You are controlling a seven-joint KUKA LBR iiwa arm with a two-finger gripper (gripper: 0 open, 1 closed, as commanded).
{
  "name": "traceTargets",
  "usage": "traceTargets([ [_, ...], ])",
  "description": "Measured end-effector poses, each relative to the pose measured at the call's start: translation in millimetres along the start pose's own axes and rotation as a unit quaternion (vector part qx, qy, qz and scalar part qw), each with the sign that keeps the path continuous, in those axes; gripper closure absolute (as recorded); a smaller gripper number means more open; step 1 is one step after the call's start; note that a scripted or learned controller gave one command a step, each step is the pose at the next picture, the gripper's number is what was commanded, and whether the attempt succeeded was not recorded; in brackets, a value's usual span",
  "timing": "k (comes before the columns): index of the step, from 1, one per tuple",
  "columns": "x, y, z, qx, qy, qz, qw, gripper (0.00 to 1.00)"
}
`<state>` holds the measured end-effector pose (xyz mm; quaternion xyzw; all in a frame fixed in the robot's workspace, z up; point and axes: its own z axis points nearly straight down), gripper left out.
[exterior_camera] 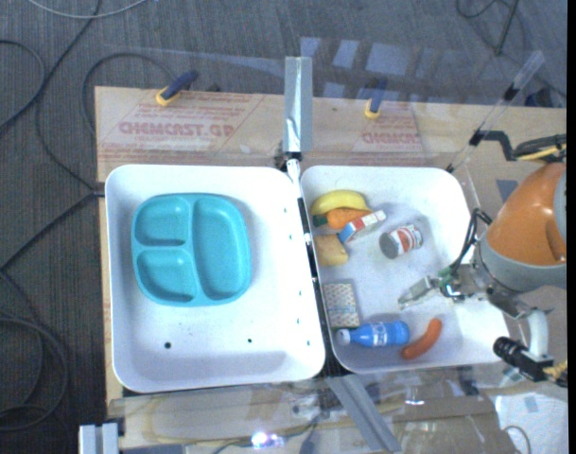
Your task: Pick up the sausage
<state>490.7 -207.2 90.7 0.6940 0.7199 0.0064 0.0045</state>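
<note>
Even, bright overhead light; white bins (212, 367) slightly washed out; soft shadows; mild overall blur, low resolution.

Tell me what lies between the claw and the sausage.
Nothing: in the camera view, only bare white bin floor separates the claw from the short orange-red sausage just below it.

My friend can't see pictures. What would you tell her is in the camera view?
A robot arm's tool hovers over the right white bin, just above a red sausage lying beside a blue bottle. A banana and small can sit nearby; the left bin holds a blue divided plate.
</note>
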Motion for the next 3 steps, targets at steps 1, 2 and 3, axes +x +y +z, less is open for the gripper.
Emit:
traceTargets([
  [1, 4.6, -0.3, -0.1, -0.001, -0.004, 0.01, 0.9999, 0.0],
  [2, 1.5, 0.4, -0.2, -0.001, -0.001, 0.02, 0.9998, 0.0],
  [3, 2.0, 0.5, -0.2, -0.001, -0.001, 0.026, 0.9996, 0.0],
])
